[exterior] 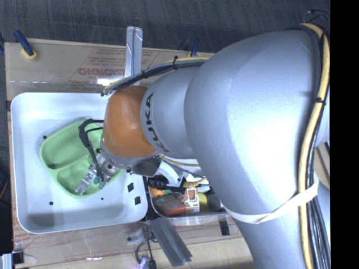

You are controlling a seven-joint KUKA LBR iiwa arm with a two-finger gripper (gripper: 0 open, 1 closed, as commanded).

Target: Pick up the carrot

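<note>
Two white bins sit side by side on the desk (56, 66). The pincer (88, 182) hangs low over a green divided dish (59, 150) in the left bin (28, 116); whether it is spread or pressed together, I cannot tell. The carrot (159, 193) lies in the right bin (154, 209) among clutter, well apart from the pincer, under the grey arm (235, 122)

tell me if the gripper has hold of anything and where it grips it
It cannot be told. The gripper is low over the green tray in the left bin, and nothing shows in its grip; its tips are too small and blurred to judge.
</note>
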